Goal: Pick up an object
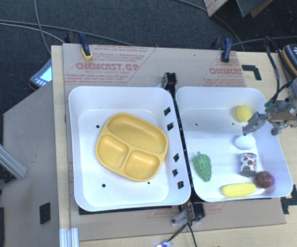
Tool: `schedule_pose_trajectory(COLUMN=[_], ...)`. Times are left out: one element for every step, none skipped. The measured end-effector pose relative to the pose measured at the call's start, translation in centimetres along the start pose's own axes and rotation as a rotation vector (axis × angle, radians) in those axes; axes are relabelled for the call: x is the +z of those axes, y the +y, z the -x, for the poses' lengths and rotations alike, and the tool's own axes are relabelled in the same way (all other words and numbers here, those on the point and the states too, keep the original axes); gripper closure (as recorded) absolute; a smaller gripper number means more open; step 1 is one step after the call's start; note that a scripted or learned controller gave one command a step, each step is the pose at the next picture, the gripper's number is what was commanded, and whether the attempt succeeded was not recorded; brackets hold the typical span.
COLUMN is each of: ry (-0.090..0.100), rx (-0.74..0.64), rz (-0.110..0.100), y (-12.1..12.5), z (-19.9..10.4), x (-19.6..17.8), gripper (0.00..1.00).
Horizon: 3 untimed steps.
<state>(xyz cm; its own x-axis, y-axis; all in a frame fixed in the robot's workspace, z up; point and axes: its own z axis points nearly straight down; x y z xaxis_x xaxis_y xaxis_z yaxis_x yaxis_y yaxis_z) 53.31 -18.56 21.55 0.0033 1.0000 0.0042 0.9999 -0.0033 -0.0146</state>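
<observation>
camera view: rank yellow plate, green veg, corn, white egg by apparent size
1. yellow plate, by far the largest
2. corn and green veg: look alike, not ranking them
3. white egg, smallest

Plate (pixel 132 146) in left bin (pixel 81 138); right bin (pixel 210 107) holds perhaps six items.

Open bin floor is left to the left of the gripper (pixel 265 122), as far as the green fruit (pixel 202 166) near the divider. Just beside its left finger, the way is blocked by a lemon (pixel 243 113) above and an egg (pixel 244 142) below. Further below, the lower right corner is crowded by a can (pixel 247 162), a plum (pixel 264 179) and corn (pixel 238 190).
</observation>
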Motion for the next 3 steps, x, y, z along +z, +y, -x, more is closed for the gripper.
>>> schedule_pose_trajectory(ry=[-0.003,-0.002,-0.001], rx=[-0.004,-0.003,-0.003], rz=[0.013,0.009,0.008], y=[0.3,0.7,0.3], z=[0.0,-0.1,-0.3], x=[-0.7,3.6,9.8], gripper=[0.00,0.00,0.00])
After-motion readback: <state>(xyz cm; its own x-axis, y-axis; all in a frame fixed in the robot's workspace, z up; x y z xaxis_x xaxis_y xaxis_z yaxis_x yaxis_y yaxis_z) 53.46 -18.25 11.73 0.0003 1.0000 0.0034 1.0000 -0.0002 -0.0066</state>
